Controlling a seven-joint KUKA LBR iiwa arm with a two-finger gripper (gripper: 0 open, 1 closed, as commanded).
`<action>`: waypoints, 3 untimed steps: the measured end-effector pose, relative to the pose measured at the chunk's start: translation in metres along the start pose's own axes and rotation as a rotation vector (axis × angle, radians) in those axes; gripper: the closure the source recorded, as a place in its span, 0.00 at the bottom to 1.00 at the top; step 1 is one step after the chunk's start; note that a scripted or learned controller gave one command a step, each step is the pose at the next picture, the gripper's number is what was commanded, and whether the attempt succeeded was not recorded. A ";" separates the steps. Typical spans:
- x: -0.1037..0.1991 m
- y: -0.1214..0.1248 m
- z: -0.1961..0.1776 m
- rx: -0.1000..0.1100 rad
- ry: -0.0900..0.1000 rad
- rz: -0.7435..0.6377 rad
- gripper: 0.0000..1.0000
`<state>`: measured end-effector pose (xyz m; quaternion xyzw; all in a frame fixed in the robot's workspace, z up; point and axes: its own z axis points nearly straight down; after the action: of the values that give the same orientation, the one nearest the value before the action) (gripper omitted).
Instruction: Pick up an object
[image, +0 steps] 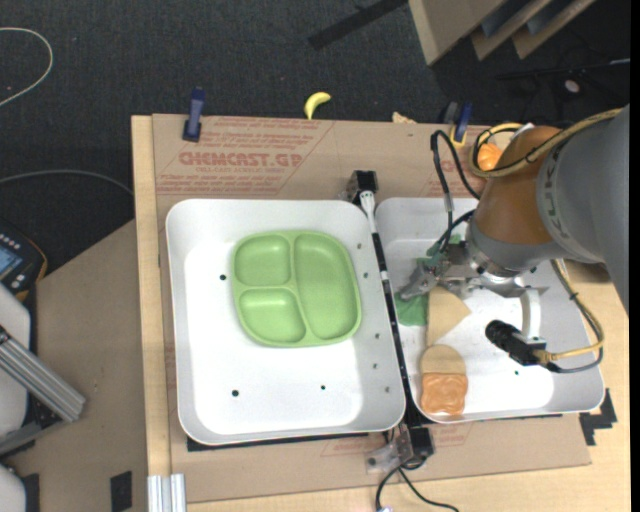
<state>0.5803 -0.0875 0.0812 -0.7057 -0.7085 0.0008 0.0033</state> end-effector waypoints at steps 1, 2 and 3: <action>-0.003 0.002 -0.015 -0.009 -0.003 0.005 1.00; -0.013 0.031 -0.042 -0.011 -0.005 0.003 1.00; -0.013 0.030 -0.040 -0.007 -0.004 0.004 0.00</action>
<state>0.6103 -0.1003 0.1210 -0.7070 -0.7072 -0.0001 -0.0005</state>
